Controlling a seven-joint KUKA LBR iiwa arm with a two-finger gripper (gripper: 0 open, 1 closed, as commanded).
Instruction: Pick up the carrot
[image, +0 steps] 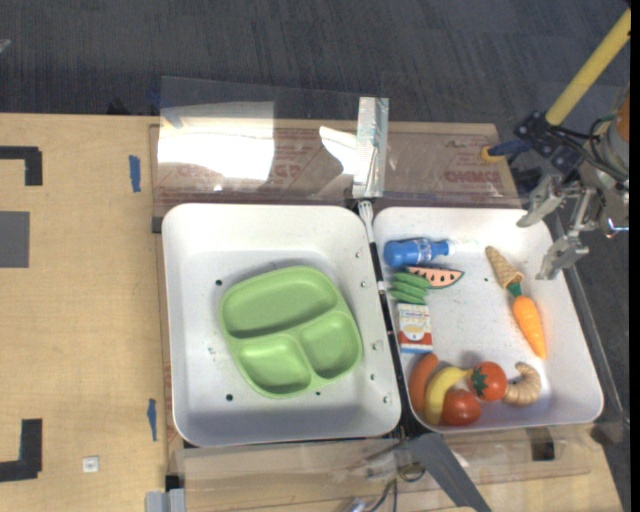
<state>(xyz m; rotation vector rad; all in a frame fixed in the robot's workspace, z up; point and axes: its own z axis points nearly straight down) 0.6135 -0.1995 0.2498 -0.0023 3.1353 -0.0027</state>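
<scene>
The carrot (528, 322), orange with a small green top, lies lengthwise near the right wall of the right bin (585, 385). My gripper (536, 247) hovers over that bin's far right corner, up and slightly right of the carrot's green end. Its two fingers are spread and hold nothing. A tan cone-shaped toy (502, 265) lies between the gripper and the carrot's top, touching the green end.
Other toy food sits in the right bin: a blue bottle (415, 250), a watermelon slice (440, 276), a pea pod (408, 288), a small carton (414, 326), a banana (446, 384), tomatoes (488, 380) and a croissant (523, 383). The left bin (190, 240) holds a green divided plate (290, 328).
</scene>
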